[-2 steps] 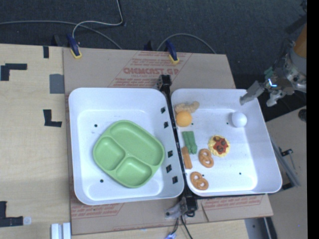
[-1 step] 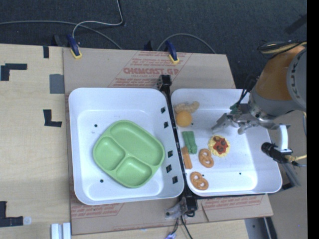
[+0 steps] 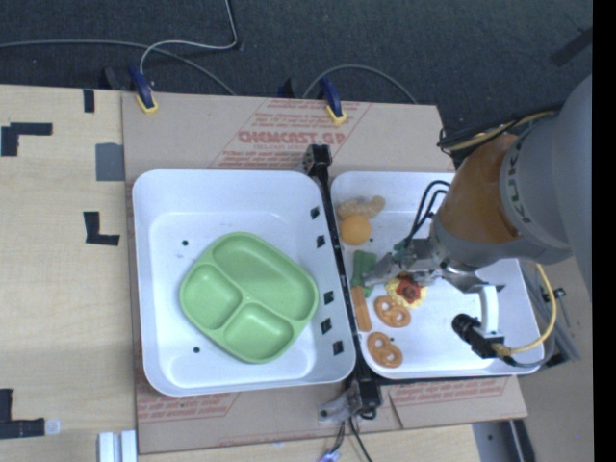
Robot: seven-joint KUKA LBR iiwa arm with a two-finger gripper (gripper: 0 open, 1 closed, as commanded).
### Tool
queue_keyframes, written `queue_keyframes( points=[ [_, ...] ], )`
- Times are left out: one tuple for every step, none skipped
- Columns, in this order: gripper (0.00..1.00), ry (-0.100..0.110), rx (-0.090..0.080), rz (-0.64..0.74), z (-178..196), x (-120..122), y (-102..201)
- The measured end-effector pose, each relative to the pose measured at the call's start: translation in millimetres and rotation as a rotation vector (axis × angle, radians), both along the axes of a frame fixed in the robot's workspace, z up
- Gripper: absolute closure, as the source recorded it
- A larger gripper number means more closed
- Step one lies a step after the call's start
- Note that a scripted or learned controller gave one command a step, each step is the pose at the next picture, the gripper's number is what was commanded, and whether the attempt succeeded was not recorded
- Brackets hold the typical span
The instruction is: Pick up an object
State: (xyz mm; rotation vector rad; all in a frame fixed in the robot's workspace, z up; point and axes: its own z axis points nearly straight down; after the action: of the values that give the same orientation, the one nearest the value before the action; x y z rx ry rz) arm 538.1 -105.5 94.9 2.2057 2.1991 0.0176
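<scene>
**Gripper low among the toy food in the right bin**

Nearest the camera, two pretzels (image 3: 387,330) lie below the gripper (image 3: 402,275) in the right bin (image 3: 510,364). Whether the fingers are apart or together cannot be told. A red and yellow piece (image 3: 408,291) sits just beside them, a green stick (image 3: 364,265) to their left. Beyond, an orange ball (image 3: 355,229). Well left, a green divided plate (image 3: 248,296) rests in the left bin (image 3: 164,200).

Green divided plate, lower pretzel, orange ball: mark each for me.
green divided plate (image 3: 248,296): camera view, on the ridge where its three compartments meet.
lower pretzel (image 3: 384,348): camera view, on the middle of its twisted loop.
orange ball (image 3: 355,228): camera view, on its rounded top face.
</scene>
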Motion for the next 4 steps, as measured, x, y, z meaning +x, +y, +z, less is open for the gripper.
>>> queue_keyframes(
  points=[
    [1.0, -0.004, 0.001, 0.001, 11, 2, 1],
    [0.0, 0.0, 0.001, 0.0, 9, 0, 1],
    [0.0, 0.015, 0.006, 0.003, -4, 42, 6],
    [0.0, 0.023, 0.01, 0.004, -9, 81, 10]
  ],
)
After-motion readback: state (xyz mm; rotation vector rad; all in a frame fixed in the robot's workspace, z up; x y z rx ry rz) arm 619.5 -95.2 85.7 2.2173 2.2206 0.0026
